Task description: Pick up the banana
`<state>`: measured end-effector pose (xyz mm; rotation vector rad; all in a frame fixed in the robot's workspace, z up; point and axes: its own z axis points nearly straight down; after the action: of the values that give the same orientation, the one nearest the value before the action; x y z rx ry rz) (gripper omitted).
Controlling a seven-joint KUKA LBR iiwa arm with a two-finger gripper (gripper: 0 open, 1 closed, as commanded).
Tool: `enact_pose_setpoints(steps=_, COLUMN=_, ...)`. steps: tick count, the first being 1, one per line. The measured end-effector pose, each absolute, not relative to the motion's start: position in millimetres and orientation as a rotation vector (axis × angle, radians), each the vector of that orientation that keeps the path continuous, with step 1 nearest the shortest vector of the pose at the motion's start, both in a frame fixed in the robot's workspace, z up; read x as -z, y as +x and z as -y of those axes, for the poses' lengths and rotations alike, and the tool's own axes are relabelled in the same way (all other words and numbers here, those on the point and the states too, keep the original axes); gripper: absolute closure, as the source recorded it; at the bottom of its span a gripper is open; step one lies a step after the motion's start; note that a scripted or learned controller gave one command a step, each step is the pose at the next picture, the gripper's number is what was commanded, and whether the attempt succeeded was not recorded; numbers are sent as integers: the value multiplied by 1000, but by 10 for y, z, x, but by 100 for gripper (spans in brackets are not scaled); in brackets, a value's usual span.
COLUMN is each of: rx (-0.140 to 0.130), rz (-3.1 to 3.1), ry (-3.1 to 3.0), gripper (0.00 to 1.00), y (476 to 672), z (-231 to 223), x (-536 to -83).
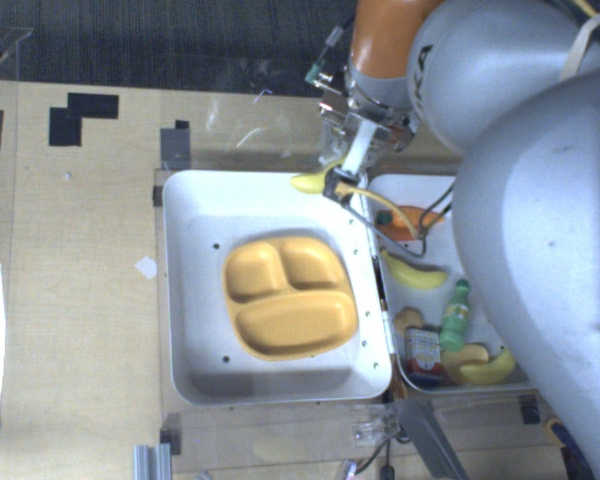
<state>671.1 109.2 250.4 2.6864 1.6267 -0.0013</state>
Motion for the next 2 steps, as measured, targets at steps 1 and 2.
enact_pose_setpoints(steps=1, rx=1, rz=-1541, ry=2738, gripper=100, y=6695, z=-1586, x=-2253)
enact_pose_setpoints(steps=2, rx=2, rz=-1552, ry=2731, gripper=100, y=6706, z=-1603, x=-2342)
